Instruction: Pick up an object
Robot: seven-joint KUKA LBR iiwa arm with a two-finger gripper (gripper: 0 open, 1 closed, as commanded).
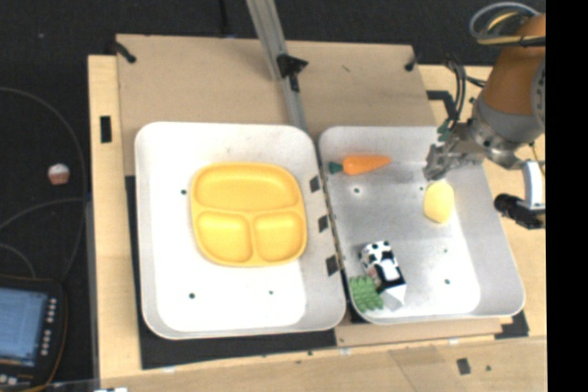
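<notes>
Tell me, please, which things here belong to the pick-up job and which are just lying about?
Belong to the job:
claw, over the right bin
lemon, just below the claw
carrot
black-and-white toy
green toy

Just lying about:
yellow tray in the left bin
metal pole
tablet
small ball

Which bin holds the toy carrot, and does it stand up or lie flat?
The carrot lies flat in the right bin, near its far edge, green end toward the divider. The gripper hovers beside it, apart from it.
</notes>
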